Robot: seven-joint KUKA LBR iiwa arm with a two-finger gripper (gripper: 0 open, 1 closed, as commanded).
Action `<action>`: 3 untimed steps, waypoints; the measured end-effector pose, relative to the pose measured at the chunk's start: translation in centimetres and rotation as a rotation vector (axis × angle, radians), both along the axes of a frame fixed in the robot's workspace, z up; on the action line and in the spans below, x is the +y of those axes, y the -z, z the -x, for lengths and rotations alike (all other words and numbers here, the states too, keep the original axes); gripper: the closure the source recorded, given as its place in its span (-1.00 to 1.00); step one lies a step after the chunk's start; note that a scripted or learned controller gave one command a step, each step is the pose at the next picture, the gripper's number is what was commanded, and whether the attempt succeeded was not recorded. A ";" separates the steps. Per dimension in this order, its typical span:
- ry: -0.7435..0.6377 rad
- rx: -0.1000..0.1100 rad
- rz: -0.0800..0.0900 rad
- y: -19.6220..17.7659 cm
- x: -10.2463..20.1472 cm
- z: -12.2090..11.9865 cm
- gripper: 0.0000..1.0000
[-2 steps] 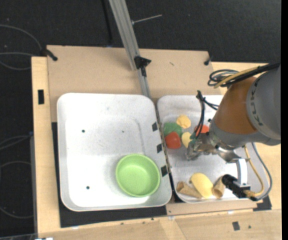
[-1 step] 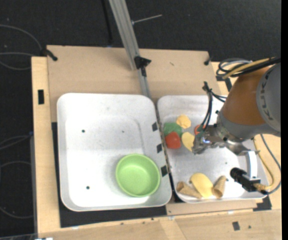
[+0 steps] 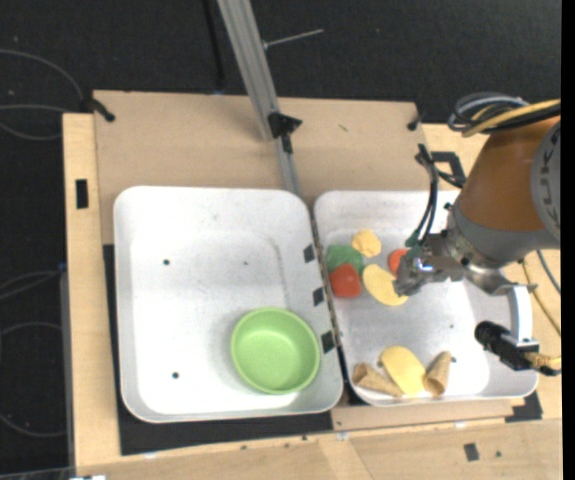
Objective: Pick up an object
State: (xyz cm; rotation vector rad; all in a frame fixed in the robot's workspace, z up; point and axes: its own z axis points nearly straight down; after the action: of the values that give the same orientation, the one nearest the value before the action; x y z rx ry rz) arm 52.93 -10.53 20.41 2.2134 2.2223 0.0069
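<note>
Gripper (image 3: 407, 280) lowered into right bin (image 3: 467, 388), beside yellow piece (image 3: 382, 288) and small red piece (image 3: 398, 260). Finger state cannot be told. Nothing seen lifted; pick judged unfinished.

On the tan wooden bench (image 3: 197, 148), the left shallow white bin (image 3: 197, 238) holds a round lime-green plastic bowl (image 3: 275, 350). In the right white bin (image 3: 447, 318), the gripper (image 3: 413, 274) sits low beside a flat yellow piece (image 3: 382, 287), near a red-and-green round toy (image 3: 344, 270). A yellow lump (image 3: 402, 368) lies by the front wall.
</note>
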 end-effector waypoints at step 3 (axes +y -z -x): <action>-0.004 0.006 -0.003 -4.2 9.6 1.5 1.00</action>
State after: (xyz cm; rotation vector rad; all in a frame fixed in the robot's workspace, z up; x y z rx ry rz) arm 51.45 -0.97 24.62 2.2129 2.2315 0.0032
